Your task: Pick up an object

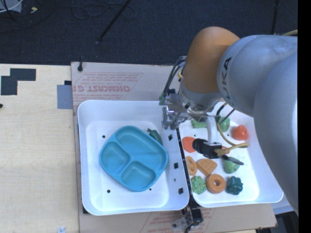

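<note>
My gripper (168, 119) hangs over the right side of the left bin (90, 125), close to the wall shared with the right bin. Nothing shows held in it. Just below it, a small dark green item (154, 135) lies against the upper right edge of a blue divided plate (133, 157). The right bin (265, 188) holds several toy foods: a red tomato (239, 132), a waffle (206, 166), an orange donut (215, 183), a broccoli (198, 184) and a dark green pepper (233, 185).
The grey arm with its orange band (206, 57) covers the upper right of the right bin. More toy pieces lie there: a red-orange one (188, 144), green ones (223, 124) (231, 167). Cardboard (107, 84) lies under the bins.
</note>
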